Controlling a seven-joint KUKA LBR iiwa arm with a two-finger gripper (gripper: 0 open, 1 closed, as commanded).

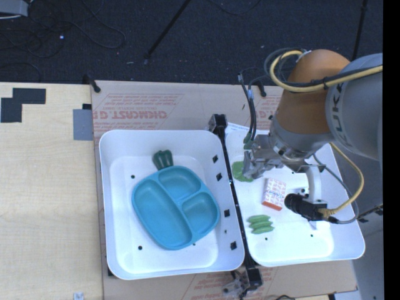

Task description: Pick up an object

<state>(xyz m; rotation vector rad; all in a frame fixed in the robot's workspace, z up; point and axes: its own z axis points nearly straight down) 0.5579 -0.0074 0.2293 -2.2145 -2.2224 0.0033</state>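
The arm comes in over the right bin (350, 249), its wrist lowered toward that bin's far left corner, where the jaws of the gripper (250, 167) sit just above a flat green piece (239, 170). That piece looks like the likely target, since the tool hangs right over it; whether the jaws are apart or together I cannot tell, the wrist hiding them. The piece is pale green, rounded, partly covered by the tool. Near it lie a small white and red box (274, 194) and a green pea pod (260, 224). The left bin (119, 149) holds a blue divided plate (175, 206), a dark green item (163, 159) touching its far rim.
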